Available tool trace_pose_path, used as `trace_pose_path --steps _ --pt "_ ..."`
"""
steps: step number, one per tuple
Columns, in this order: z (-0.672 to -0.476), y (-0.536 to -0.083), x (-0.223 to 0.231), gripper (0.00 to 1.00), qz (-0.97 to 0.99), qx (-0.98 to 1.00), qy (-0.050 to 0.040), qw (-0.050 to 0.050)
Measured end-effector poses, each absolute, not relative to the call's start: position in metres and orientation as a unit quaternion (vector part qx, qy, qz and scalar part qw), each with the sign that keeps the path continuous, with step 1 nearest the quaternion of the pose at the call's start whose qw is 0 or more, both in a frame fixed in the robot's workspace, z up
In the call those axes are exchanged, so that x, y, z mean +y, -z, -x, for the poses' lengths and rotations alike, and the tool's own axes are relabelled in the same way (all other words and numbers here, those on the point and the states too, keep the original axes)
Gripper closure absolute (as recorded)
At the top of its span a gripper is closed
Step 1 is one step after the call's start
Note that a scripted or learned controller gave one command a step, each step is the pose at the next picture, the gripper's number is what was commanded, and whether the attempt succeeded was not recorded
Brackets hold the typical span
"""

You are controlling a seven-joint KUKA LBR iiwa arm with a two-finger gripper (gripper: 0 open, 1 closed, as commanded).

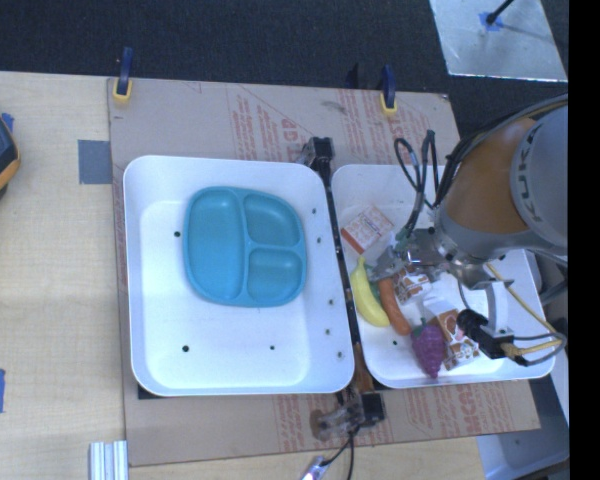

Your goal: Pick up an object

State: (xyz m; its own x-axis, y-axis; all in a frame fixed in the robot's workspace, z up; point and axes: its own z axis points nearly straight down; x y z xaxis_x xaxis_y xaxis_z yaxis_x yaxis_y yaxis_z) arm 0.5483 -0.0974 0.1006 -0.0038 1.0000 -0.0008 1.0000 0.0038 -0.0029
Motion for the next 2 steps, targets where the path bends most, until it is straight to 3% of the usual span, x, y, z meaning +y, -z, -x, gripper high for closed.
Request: trace_pose_path --steps 1,2 --pt "-0.548 -0.11 -0.098 1.0 0.704 -0.71 -0.0032 0.001" --pt "-0.545 -0.192 -0.023 1.0 0.705 -0.709 -0.0007 0.001"
